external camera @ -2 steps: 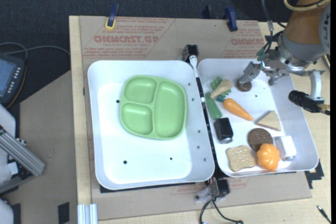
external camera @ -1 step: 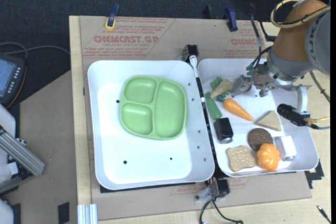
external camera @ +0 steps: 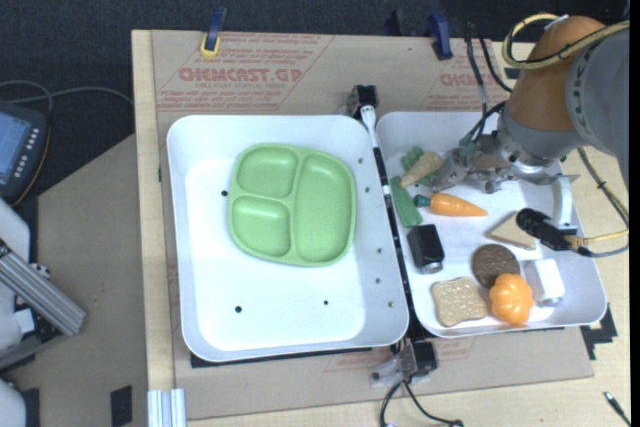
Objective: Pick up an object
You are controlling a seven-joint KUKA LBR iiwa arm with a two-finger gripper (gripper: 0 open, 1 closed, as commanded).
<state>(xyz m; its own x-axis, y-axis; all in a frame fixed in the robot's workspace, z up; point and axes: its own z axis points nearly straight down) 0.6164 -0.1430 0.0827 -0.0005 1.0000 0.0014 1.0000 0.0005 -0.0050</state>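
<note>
A: Where is the two-finger gripper (external camera: 470, 167) placed?

B: It is seen low in the right-hand shallow white bin (external camera: 585, 310), toward twelve o'clock, just above the orange plastic carrot (external camera: 457, 206). Whether it is open or closed cannot be told; nothing is seen held in it.

A: What is crowded around it?

B: A beige toy piece (external camera: 421, 166) lies at its nine o'clock and a flat green strip (external camera: 405, 203) at its eight o'clock. The black rectangular block (external camera: 426, 246) sits further toward seven.

A: What risk is judged from that?

B: The carrot is tapered and smooth, so it could be squeezed out sideways. Neighbours could be nudged, or two things pinched together. The green divided plate (external camera: 293, 203) in the left white bin (external camera: 200, 215) is well apart and unthreatened.
</note>
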